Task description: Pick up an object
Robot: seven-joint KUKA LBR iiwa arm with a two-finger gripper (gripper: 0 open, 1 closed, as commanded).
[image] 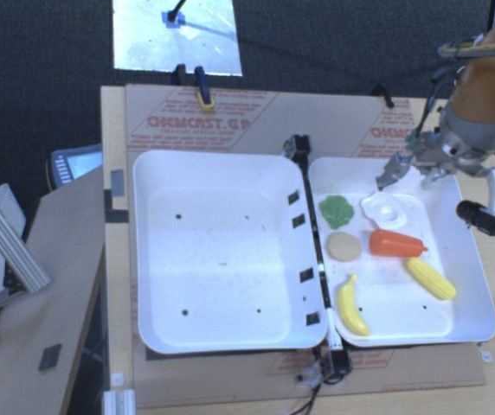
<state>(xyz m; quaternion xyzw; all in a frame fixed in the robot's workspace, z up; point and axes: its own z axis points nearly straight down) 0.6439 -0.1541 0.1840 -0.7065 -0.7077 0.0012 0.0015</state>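
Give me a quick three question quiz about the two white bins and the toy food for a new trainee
1. True or false: all the food items lie in the right bin.
2. Which item lies nearest the gripper? A) banana B) fried egg C) corn cob
3. Fill in: the orange item between the egg and the corn is a ____.

Key
1. True; the left bin holds none of them.
2. B
3. carrot
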